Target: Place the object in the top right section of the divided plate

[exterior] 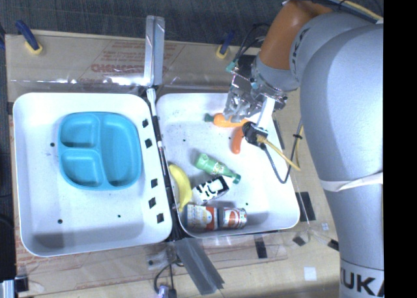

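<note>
The blue divided plate lies in the left bin, with two small sections on its left and one long section on its right. My gripper hangs low over the far side of the right bin. It is right above an orange carrot-like toy, which lies on the bin floor just below and left of it. A second orange piece points down from there. The wrist hides where the gripper meets the toy.
The right bin also holds a green bottle, a yellow banana, a black-and-white item and a labelled jar on its side near the front wall. A yellow cable trails from the wrist.
</note>
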